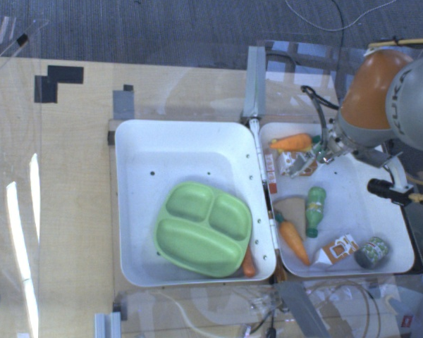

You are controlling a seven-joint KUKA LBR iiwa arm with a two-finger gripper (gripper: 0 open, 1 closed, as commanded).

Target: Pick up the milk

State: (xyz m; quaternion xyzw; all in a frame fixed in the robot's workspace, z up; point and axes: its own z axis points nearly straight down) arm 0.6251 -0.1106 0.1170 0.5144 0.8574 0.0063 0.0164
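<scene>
The milk (339,248) is a small orange-and-white carton lying on its side near the front of the right bin (395,217). It rests between an orange carrot (294,241) and a grey can (372,252). My gripper (326,149) is low at the back of the same bin, well behind the milk. It hangs just right of a crumpled packet (296,163) and a second carrot (292,143). The grey arm with its orange band (372,90) comes in from the upper right.
A green bottle (314,210) lies in the middle of the right bin, between the gripper and the milk. The left bin (176,146) holds a green divided plate (203,228), with a carrot (248,265) at its front right corner.
</scene>
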